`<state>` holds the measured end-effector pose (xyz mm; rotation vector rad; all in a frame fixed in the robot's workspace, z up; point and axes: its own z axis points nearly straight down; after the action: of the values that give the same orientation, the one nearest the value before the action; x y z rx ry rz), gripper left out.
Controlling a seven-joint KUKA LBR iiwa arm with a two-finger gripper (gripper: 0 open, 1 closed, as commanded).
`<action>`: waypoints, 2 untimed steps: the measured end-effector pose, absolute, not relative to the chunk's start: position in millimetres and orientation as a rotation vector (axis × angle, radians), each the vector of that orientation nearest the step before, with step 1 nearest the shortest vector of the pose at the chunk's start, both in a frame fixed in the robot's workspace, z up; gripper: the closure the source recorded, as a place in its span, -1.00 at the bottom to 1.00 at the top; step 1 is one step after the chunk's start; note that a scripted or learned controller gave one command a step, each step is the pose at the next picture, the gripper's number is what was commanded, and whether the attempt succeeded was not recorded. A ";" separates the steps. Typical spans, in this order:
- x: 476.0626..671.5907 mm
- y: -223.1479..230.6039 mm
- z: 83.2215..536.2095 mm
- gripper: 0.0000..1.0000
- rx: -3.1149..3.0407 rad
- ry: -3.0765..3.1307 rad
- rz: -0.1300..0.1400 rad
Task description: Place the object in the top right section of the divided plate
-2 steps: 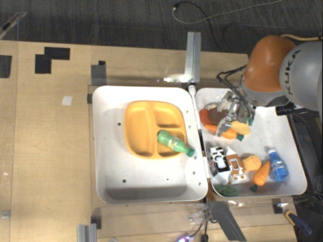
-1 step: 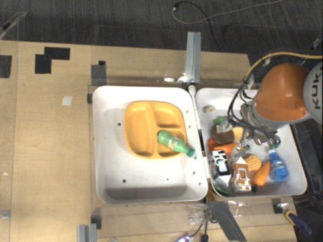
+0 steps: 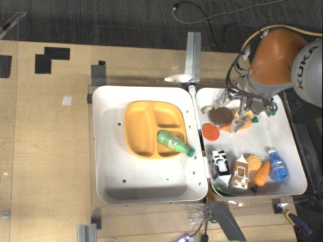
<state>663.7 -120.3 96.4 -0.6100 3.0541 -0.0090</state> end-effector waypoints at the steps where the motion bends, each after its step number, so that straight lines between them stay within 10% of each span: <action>1: 671.5 -127.5 219.3 -1.00 -0.691 3.050 -0.003; 2: 600.3 -100.8 111.1 -1.00 -0.843 3.018 0.001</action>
<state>600.3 -100.8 111.1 -0.8431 3.0180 0.0008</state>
